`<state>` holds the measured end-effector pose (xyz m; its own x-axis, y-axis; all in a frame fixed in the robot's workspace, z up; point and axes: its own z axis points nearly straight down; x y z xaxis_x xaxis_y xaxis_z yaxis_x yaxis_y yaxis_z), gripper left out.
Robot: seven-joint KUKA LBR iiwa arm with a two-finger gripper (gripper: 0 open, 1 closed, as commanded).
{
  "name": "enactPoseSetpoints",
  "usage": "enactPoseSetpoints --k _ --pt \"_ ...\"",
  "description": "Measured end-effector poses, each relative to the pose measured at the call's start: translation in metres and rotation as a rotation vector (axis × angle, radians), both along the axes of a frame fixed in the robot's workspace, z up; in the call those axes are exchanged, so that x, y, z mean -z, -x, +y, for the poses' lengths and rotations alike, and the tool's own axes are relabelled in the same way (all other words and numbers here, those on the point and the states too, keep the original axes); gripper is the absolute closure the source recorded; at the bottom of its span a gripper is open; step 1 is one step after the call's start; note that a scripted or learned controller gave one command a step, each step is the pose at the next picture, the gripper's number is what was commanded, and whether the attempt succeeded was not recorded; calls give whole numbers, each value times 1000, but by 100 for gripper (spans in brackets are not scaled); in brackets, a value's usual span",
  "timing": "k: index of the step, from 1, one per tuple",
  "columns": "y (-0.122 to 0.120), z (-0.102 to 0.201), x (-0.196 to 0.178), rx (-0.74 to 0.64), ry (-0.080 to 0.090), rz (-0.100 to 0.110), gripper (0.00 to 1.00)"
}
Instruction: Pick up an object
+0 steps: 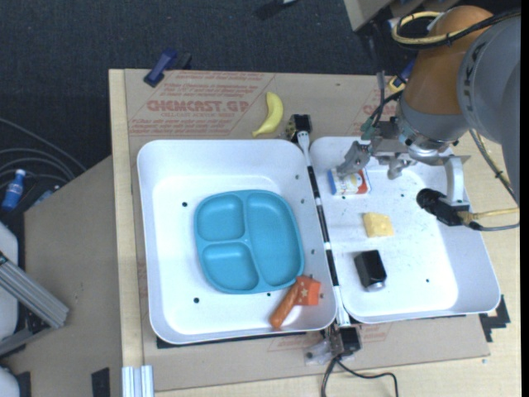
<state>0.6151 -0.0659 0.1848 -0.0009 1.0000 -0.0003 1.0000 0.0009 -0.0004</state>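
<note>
Tan counter [207, 98] with red print, set on dark carpet; cables at the left edge. Two shallow white bins side by side – left bin [165, 246], right bin [463, 288]. Yellow banana [269, 114] on the counter behind the left bin, outside both. In the left bin: blue divided plate [248, 240] at centre, orange carrot toy [294, 301] against the near right corner.

Grey arm [463, 64] entering from the right, hand [374, 157] low over the far left part of the right bin. Finger state – cannot tell. Small red, white and blue packet [350, 183] just below and beside the hand, touching or nearly so; contact unclear. Yellow block [378, 224] nearer, at mid-bin, apart from the hand. Black box [370, 269] nearer still, close to the dividing wall.

Open white floor across the right and near right of the right bin.
</note>
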Motion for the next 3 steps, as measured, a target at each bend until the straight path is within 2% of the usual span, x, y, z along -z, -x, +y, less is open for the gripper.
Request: enactPoseSetpoints --k 1,2,3 --pt "2 -55 101 2 0 2 0" --pt "1 -54 90 0 0 0 100" --pt "1 -54 90 0 0 0 0"
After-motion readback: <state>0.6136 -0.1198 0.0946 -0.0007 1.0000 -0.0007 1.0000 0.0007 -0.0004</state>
